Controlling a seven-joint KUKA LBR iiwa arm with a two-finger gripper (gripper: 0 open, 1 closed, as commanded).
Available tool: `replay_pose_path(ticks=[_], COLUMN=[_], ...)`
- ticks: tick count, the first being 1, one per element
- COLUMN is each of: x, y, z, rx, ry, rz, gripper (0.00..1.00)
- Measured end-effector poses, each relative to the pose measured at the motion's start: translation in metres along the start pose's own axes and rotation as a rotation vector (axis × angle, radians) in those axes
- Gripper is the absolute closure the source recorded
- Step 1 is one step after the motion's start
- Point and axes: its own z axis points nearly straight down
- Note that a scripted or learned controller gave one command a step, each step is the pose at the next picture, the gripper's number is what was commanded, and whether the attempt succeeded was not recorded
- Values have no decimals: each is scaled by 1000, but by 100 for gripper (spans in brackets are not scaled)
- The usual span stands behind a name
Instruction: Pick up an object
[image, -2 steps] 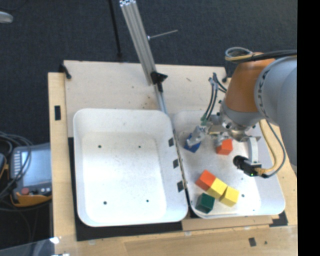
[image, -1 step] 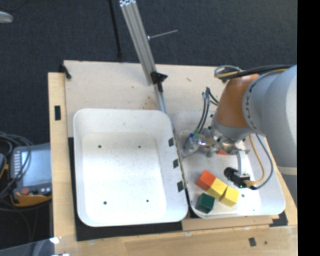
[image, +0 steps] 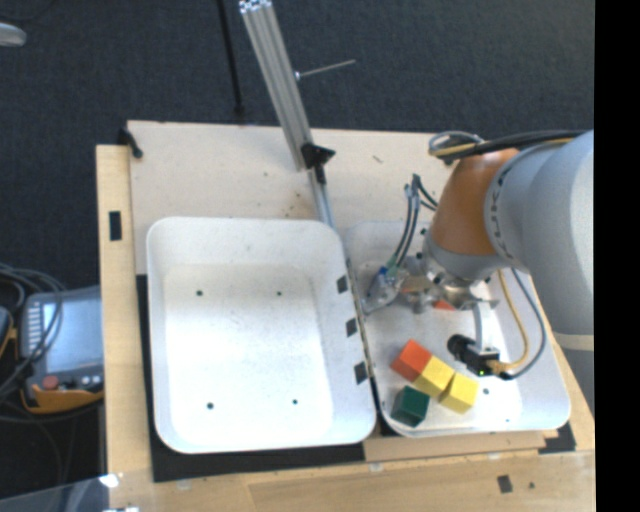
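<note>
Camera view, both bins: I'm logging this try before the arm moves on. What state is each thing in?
Orange block: lying in the right bin, touching a yellow block.
Yellow block: between the orange block and the second yellow block.
Second yellow block: lying free.
Green block: near the bin's front rim.
Gripper: above the right bin, behind the blocks.

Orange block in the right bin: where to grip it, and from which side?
Grip the orange block from above, across its upper-left and lower-right faces, which look free. A yellow block touches its lower-right corner and a green block sits just below, so side approaches look crowded.
</note>
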Motion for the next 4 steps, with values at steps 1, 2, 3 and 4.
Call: replay_pose_path(ticks=[1,2,3,4], x=[-1,-1,-5,-6], y=[1,-2,-7,-5], z=[-12,-75,-122,-146], rx=[-3,-8,-7,-5], ry=[1,-1,-1,-1], rz=[6,0,-1,-4], gripper=[100,100,100,100])
